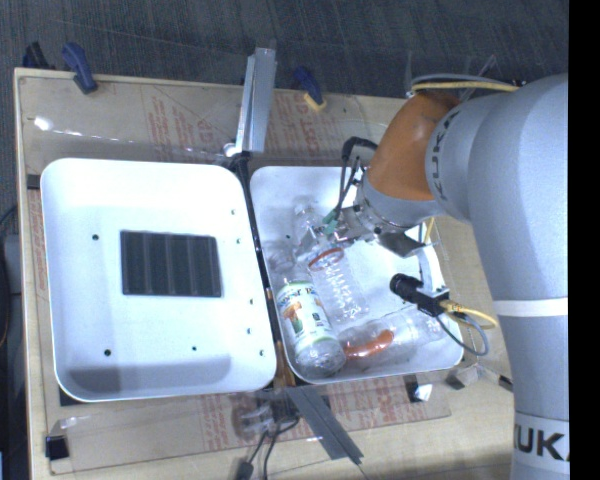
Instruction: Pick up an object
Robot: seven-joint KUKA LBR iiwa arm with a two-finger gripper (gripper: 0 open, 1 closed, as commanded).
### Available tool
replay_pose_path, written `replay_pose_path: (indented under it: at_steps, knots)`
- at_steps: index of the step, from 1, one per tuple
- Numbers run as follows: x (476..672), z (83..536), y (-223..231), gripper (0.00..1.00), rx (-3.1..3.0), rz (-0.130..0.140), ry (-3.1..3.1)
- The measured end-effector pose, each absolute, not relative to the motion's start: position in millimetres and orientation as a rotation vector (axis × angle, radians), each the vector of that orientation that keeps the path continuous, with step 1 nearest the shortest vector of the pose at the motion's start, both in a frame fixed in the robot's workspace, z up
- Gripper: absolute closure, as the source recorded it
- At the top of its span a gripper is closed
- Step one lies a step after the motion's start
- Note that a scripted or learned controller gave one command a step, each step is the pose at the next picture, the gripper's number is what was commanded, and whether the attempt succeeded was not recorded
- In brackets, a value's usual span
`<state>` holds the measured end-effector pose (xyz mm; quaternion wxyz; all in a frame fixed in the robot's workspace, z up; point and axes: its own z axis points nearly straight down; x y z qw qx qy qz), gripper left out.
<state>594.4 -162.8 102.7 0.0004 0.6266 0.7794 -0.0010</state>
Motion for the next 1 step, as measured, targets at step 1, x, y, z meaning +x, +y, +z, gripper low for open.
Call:
replay_pose_path:
  at_steps: [1]
  knots:
    - [622.3, 172.6, -142.0, 1.0, 2.043, -0.002, 2.388]
